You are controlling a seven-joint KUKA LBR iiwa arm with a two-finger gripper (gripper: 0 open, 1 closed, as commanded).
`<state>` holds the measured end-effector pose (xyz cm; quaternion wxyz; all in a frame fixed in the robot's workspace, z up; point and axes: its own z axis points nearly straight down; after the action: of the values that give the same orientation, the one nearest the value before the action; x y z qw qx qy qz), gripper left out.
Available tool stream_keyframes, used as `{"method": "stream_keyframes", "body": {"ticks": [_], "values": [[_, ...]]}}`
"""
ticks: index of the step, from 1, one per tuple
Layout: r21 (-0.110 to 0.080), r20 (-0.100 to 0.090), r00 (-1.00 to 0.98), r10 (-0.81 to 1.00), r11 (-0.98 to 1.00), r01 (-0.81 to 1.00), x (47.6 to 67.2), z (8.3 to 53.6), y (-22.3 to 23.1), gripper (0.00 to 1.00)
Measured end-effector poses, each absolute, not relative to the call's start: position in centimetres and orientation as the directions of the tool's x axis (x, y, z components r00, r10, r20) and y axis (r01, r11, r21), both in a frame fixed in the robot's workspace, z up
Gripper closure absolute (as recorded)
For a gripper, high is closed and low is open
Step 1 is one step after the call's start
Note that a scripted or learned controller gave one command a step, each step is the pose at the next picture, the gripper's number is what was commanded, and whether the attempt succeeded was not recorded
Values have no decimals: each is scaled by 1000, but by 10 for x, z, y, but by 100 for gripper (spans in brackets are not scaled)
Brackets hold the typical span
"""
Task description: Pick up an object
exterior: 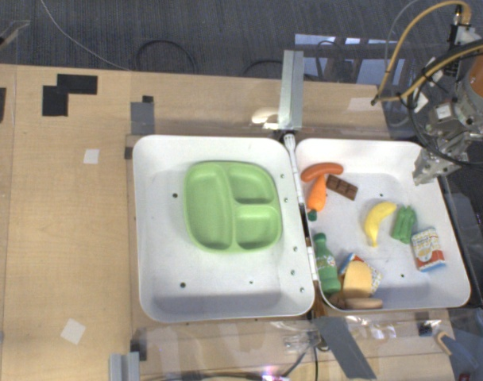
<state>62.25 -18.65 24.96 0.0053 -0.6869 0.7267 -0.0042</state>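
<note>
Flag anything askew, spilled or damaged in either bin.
Nothing looks spilled or broken. The green sectioned plastic plate sits flat in the left white bin. The green toy bottle lies on its side against the divider in the right white bin, beside other loosely scattered toys.

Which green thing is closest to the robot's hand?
The small green vegetable beside the banana; the green bottle and green tray lie farther from the hand.
</note>
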Motion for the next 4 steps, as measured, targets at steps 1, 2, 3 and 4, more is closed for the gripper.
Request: {"method": "stream_keyframes", "body": {"ticks": [1,2,3,4], "values": [[-5,2,344,-939,-344,-939,515,250,-207,100],[-11,2,344,-939,-344,-939,518,261,-204,100],[-7,-2,493,-870,-493,-870,634,259,-190,100],[-7,2,634,-773,-634,-773,649,285,-196,100]]}}
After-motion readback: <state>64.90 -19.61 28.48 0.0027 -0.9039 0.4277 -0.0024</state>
